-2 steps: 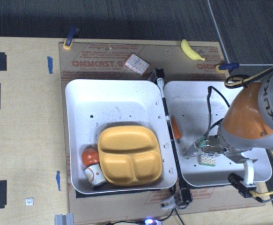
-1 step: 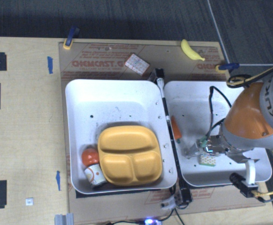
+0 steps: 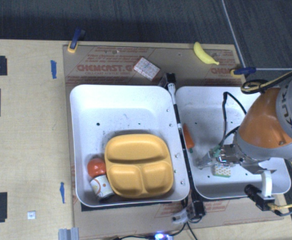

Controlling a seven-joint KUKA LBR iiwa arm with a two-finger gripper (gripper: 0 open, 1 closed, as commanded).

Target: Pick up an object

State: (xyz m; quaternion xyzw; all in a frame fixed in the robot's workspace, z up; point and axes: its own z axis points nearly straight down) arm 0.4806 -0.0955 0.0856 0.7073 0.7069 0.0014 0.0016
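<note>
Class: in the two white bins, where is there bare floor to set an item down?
Left bin: bare behind the yellow tray; its front is crowded. Right bin: bare back-left, beyond the orange carrot; the arm crowds the rest.

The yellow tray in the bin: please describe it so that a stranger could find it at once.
Look at the left white bin. The yellow tray lies at its near side, beside a small orange-and-white object. It is the largest item there, with rounded corners and three compartments.
</note>
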